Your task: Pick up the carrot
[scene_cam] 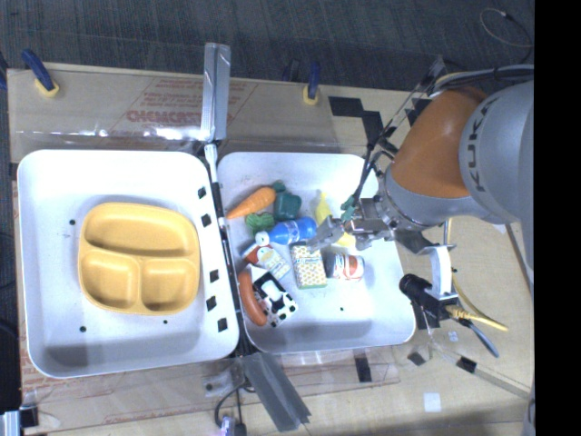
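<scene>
1. The carrot (251,203) is seen lying in the right bin (381,321), near that bin's left wall and towards its far-left corner, with its green top pointing to the bin's far side.
2. A dark green item (287,204) is found just beside the carrot's leafy end, and a blue bottle (292,232) lies just nearside of it; a small green piece (260,219) sits between the carrot and the bottle.
3. Further clutter is gathered in the middle of the right bin: a patterned box (309,266), a red-and-white can (345,266), a yellow item (322,209), and a sausage-like piece (251,298) along the left wall.
4. The left bin (36,243) carries a yellow divided tray (139,256), well apart from the carrot.
5. The gripper (349,225) is placed above the middle of the right bin, towards its right side, over the yellow item and the can, apart from the carrot.
6. Nothing is seen held; whether the fingers are parted or closed cannot be told from this view.
7. The step in hand is judged to be the approach: the carrot is not yet reached.
8. For the next move, the gripper is to be carried towards the bin's left wall and lined up across the carrot's slanted body, so that the neighbouring green item and bottle are not caught.
</scene>
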You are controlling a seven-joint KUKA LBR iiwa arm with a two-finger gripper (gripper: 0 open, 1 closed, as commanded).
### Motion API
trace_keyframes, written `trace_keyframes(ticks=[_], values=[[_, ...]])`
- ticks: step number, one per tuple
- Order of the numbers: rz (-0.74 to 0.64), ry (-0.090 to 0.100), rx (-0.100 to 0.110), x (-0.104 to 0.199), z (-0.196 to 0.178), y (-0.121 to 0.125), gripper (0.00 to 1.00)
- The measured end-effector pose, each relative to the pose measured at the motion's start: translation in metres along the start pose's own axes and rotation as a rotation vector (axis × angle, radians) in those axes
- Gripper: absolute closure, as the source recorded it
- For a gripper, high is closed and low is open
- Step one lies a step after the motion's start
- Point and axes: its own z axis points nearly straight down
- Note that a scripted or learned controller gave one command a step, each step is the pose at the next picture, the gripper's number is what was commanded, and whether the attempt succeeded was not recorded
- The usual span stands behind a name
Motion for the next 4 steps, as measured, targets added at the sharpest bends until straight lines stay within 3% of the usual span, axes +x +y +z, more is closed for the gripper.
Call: trace_keyframes(ticks=[1, 2, 3, 4], values=[[-0.186, 0.0, -0.001, -0.026, 0.056, -0.014, 0.0], [-0.375, -0.004, -0.009, 0.037, 0.075, 0.063, 0.0], [-0.452, -0.01, 0.011, 0.031, 0.105, 0.134, 0.0], [-0.328, -0.015, 0.022, 0.034, 0.107, 0.131, 0.0]])
